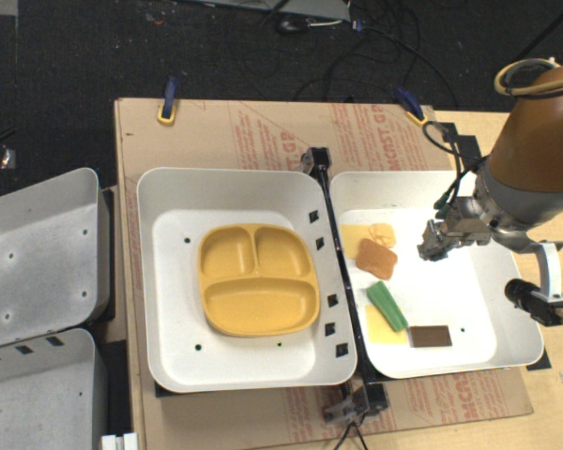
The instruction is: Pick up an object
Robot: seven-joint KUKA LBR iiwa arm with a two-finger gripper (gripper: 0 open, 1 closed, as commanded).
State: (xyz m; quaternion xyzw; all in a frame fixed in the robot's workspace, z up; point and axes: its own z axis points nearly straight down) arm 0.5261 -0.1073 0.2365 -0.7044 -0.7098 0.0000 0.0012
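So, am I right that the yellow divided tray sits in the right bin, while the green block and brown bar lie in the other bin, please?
Not quite: the camera view shows the yellow tray in the left bin, not the right one. The green block and brown bar do lie in the other bin, the right one, where the gripper hovers.

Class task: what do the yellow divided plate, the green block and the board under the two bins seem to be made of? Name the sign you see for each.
Yellow divided plate: probably moulded plastic, with a smooth, even colour and rounded compartment ridges.
Green block: possibly foam or plastic, matte with flat faces; unclear which.
Board: likely cardboard, tan with printed red lettering.
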